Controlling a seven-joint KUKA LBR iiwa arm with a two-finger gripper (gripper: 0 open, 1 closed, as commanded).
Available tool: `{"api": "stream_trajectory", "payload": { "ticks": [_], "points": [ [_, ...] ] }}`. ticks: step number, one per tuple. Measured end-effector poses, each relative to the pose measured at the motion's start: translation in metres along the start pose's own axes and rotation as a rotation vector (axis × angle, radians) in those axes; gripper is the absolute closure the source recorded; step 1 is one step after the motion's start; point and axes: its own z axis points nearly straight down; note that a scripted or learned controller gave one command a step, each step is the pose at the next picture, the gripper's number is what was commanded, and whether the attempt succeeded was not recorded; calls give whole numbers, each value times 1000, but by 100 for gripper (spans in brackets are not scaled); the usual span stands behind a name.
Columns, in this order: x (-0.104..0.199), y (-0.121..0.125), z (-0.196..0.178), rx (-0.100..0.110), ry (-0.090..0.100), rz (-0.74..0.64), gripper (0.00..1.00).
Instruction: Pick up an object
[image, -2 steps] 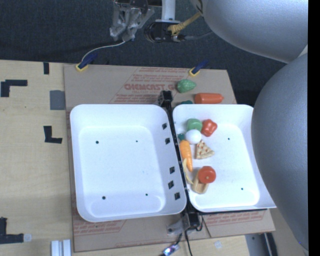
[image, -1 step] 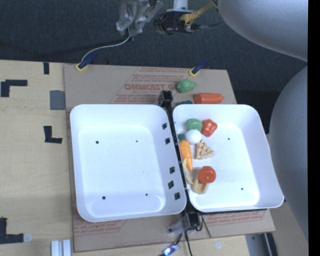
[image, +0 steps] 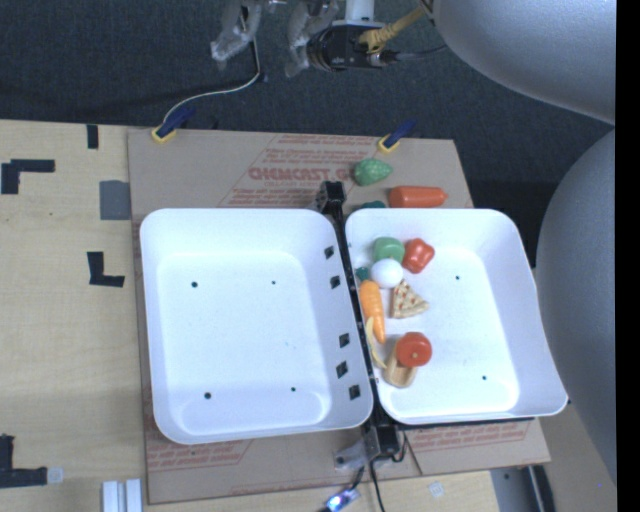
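Pincer (image: 268, 40) sits far beyond the bins; we can't tell its opening. Target: red round plastic tomato (image: 413, 349), right white bin (image: 490, 300). Risk: orange plastic carrot (image: 371, 300) just beside it, tomato may roll off.

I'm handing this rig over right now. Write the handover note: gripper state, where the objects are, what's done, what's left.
Gripper: raised at the top of the view, above the dark floor beyond the bins, with nothing visible between its fingers.
Objects: all clustered along the left side of the right bin - green piece, red pepper, white ball, carrot, pizza slice, tomato. Two more lie outside on the cardboard behind the bins: green item, orange-red item.
Done: nothing picked yet.
Left: descend into the right bin, grasp one object, lift.
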Motion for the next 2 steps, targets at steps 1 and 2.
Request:
{"api": "stream_trajectory", "payload": {
  "ticks": [1,2],
  "points": [
    [4,-28,146,17,-6,1,0],
    [5,-26,127,3,0,-1,100]
  ]
}}
